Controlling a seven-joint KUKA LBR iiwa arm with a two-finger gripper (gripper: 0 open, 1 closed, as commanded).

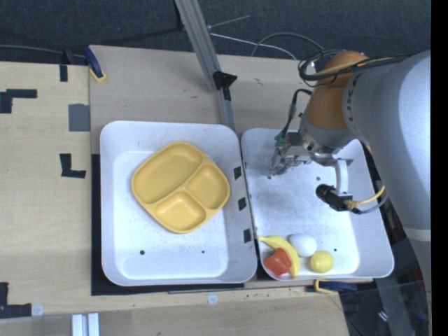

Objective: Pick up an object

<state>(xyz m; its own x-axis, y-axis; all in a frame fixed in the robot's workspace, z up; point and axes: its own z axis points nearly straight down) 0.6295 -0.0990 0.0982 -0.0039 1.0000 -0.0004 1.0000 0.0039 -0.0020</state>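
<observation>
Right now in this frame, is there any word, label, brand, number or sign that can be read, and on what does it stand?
None can be read.
Yellow divided plate: plain, no print.
Two white bins: no lettering, a few small dark specks.
Toy food in the right bin's near corner: unmarked.
Dark tape pieces on the bench: shapes, not characters.
Arm and gripper: no legible label; too small to tell.

You've got two bins that look like matt white plastic, the left bin [119, 208] and the right bin [364, 247]. The yellow divided tray [180, 186] looks like smooth plastic with a soft sheen. At 5 o'clock the banana [283, 246], the red piece [278, 261], the white egg [303, 244] and the yellow ball [321, 261] look like glossy plastic. The bench [42, 208] is pale matt wood. The arm [399, 117] has a smooth grey shell.
</observation>
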